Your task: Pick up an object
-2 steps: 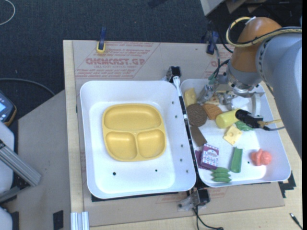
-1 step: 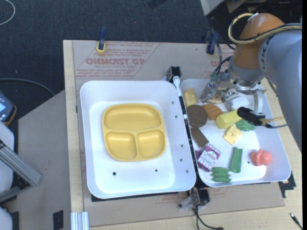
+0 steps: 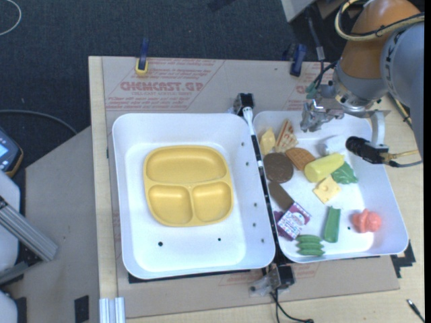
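End effector point(image 3: 315, 120) above two bins point(image 3: 128, 200)

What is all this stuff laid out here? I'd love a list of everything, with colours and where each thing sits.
Bins: two, white, side by side on the bench.
Divided tray: one, yellow, three compartments, in the left bin.
Toy foods: a dozen or so, all in the right bin.
Brown round piece: one, near the bin's left wall.
Yellow pieces: several, upper middle.
Green pieces: several, middle and lower part.
Purple packet: one, lower left.
Pink piece: one, right side.
Clamps: two, blue, at the board's far edge.
Arm: one, grey with an orange band.
Gripper: one, metal, over the right bin's far end.
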You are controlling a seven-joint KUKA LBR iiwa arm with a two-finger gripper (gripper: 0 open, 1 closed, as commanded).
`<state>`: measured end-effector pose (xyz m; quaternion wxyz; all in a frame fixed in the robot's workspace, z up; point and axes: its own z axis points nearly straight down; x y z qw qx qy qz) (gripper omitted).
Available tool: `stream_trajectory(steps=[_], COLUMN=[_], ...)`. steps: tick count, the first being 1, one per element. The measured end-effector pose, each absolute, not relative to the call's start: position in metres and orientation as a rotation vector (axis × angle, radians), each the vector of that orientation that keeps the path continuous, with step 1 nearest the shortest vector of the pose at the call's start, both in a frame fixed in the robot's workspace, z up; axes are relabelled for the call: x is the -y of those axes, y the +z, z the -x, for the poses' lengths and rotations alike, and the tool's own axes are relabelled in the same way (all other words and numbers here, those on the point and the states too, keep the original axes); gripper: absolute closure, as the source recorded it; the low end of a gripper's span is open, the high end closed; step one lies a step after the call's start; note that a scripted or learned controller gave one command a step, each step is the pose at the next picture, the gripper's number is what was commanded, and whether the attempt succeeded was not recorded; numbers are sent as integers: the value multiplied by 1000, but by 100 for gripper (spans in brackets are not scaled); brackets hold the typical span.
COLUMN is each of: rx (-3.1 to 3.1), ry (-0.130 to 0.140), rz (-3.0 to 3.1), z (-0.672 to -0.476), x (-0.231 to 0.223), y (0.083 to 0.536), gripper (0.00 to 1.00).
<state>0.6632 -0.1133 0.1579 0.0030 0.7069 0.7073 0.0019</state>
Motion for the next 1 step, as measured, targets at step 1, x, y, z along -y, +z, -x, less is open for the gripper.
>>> stream_trajectory(steps=[1], rx=[-2219], ry=[5], rz=[-2216], z=[-663], x=[108], y=[202], gripper=[100])
